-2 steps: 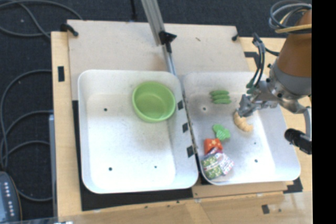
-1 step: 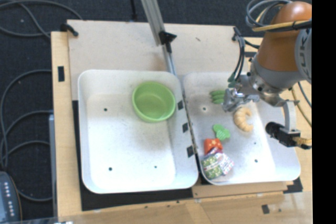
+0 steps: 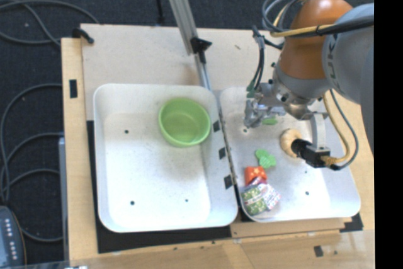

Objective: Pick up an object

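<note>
Gripper [image 3: 257,115] poised low over far-left part of right bin [image 3: 340,198]; fingers' opening cannot be told, nothing seen held. Green piece [image 3: 266,159] located just nearer, slightly right of gripper; packet [image 3: 259,196] nearer again.

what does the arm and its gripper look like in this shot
The arm is grey with a rounded orange band above the wrist. Thin grey cables loop over the top of it, and a yellowish hose curves down its right side. The gripper is a small metallic grey assembly with a touch of green on it.
</note>
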Robot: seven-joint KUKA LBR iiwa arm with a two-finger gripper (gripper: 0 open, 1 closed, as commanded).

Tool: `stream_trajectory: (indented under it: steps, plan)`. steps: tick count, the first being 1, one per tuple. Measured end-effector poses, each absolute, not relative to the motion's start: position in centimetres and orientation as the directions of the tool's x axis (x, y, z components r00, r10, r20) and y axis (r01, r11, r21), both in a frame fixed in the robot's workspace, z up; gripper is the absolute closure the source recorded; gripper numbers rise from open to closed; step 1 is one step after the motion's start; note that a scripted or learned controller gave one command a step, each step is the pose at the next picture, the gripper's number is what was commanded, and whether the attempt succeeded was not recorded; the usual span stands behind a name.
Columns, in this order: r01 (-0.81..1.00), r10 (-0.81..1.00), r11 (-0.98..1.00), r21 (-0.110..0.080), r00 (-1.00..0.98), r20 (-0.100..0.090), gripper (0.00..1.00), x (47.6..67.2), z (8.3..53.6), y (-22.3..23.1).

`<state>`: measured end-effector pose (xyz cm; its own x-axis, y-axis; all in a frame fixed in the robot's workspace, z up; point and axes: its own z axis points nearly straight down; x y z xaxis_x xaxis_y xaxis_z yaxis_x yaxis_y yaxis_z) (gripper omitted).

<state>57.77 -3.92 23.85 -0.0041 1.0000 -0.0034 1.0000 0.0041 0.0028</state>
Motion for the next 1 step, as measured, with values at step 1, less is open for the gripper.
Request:
stream_trajectory:
  steps: [1]
  plan:
    - [1.0,1.0,0.006,0.002,-0.006,-0.001,1.0,60.76,22.98,0.73]
